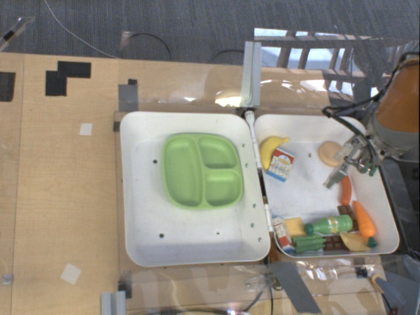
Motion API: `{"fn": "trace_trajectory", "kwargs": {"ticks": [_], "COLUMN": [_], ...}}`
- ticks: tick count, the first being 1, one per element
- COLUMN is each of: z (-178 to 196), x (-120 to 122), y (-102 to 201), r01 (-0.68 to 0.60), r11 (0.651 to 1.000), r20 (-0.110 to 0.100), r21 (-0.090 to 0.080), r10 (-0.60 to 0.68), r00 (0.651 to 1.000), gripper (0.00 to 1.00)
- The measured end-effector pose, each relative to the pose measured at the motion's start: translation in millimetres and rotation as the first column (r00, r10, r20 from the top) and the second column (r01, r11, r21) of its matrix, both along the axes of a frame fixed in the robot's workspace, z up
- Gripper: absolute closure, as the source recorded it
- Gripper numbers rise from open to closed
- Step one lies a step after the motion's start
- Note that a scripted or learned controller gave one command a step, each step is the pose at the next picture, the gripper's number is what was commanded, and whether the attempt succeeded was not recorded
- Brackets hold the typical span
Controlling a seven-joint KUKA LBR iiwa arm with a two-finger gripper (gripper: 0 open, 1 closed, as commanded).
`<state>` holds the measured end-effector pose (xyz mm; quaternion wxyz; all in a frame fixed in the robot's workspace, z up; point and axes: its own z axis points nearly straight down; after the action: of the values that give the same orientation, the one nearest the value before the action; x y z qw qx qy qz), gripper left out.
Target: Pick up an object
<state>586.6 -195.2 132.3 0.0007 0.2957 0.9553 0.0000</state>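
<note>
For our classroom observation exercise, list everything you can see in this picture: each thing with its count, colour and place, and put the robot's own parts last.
Bins: two, white, side by side on the bench.
Divided plate: one, green, in the left bin, about the middle.
Banana: one, yellow, upper left of the right bin.
Small carton: one, white with red and blue, touching the banana's lower right.
Round disc: one, tan, upper middle of the right bin.
Carrot: one, orange, lower right of the right bin.
Bottle: one, green, lying along the right bin's lower edge.
Arm: one, grey with orange band, at the right.
Hand: one, grey, over the right bin beside the disc.
</note>
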Motion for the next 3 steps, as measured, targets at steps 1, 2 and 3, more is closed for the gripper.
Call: {"fn": "trace_trajectory", "kwargs": {"ticks": [1,2,3], "z": [-33.6,-32.9,-16.8], "x": [14.1,2.0,6.6], "y": [-10.4,-10.1,-11.6], "r01": [0.069,0.211,0.204], "r11": [0.998,0.978,0.979], "r20": [0.027,0.038,0.056], "r21": [-0.004,0.000,-0.006], "r10": [-0.069,-0.211,-0.204], "r00": [0.997,0.977,0.977], "gripper": [0.00,0.00,1.00]}}
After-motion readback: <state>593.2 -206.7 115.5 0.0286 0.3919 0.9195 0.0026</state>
